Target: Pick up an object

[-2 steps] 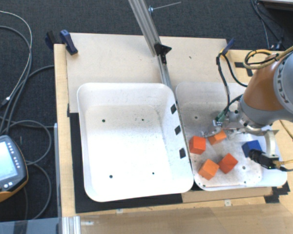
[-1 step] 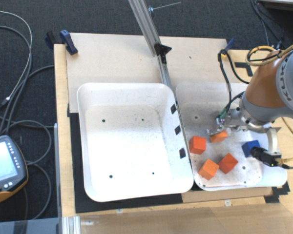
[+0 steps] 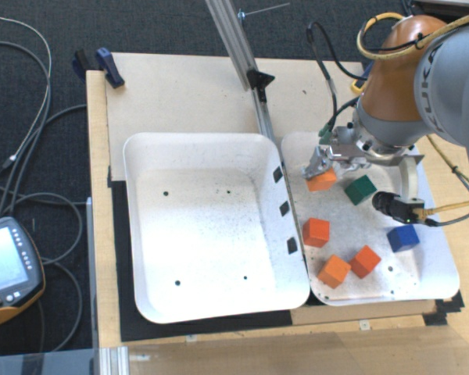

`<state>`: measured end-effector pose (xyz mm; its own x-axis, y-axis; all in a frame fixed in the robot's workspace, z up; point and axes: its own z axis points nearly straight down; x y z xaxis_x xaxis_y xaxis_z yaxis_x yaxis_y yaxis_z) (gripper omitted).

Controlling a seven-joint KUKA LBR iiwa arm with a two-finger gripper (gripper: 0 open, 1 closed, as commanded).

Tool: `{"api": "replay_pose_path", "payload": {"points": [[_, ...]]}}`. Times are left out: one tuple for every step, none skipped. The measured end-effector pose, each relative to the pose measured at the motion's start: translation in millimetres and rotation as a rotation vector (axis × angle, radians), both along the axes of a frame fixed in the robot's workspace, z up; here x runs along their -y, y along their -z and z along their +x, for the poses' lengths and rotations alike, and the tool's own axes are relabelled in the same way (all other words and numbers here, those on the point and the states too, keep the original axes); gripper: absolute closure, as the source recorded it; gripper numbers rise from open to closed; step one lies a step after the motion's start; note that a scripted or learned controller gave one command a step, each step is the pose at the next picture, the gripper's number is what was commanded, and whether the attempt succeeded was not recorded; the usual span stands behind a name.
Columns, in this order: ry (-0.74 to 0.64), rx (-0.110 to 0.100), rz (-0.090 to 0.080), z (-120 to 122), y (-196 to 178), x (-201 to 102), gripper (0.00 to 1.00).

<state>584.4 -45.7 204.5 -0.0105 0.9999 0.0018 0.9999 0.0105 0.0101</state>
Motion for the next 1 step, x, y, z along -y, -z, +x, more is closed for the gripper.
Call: {"api": "replay_pose_path", "payload": {"points": [[0.004,-0.016,0.003,-40.8,5.4,-55.5,1.0]]}}
